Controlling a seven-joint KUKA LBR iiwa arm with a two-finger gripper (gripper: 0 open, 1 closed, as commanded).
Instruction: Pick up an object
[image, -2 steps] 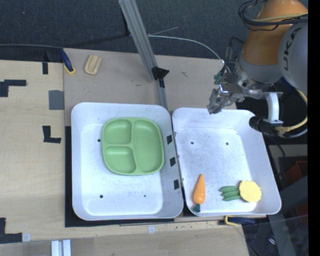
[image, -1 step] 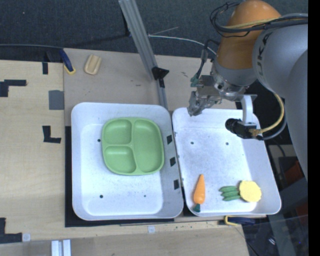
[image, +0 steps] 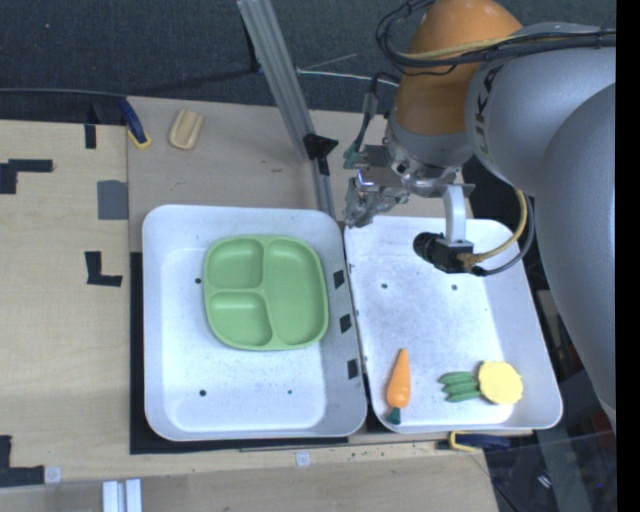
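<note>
1. Task status: nothing is picked yet. Every candidate object lies flat in a bin, none lifted.
2. Pincer (image: 362, 208) sits at the 12 o'clock edge of the right bin (image: 520, 330), about over the divider between the two bins. Cannot tell whether it is released or clenched: the tips are too small and cluttered to read. Nothing visible between them.
3. Right bin contents: carrot (image: 399, 377) at 7 o'clock, touching or just beside the bin's left wall; green bean pod (image: 459, 385) and yellow piece (image: 499, 382) at 5 o'clock, those two touching each other.
4. Left bin (image: 170, 330) holds a green divided plate (image: 266, 291), centre, slightly toward 12 o'clock.
5. Pincer is well apart from all three small items, which sit at the opposite end of the right bin.
6. Remaining, in my judgement: choose a target, travel over it, descend, close, lift. Basically the whole pick.
</note>
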